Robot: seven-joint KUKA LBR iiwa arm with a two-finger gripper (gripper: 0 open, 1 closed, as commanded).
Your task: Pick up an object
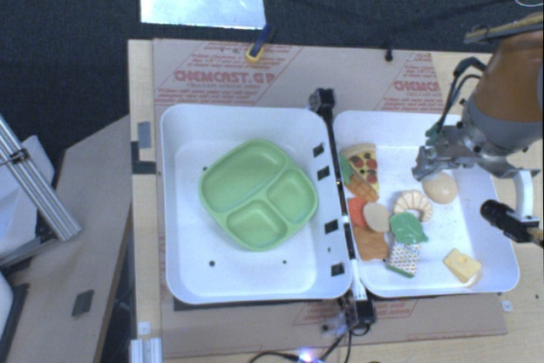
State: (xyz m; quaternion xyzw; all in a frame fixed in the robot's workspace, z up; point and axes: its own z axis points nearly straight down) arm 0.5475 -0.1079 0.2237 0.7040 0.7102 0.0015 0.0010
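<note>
Pincer [431,168] is seen low in the right bin [501,268], just beside a smooth beige egg-shaped piece [441,188]; finger state cannot be told. Two white bins are counted; one green three-compartment plastic plate [257,195] is held in the left bin [183,268]. One pizza slice [360,161] and one yellow cheese wedge [461,265] are noted.
</note>
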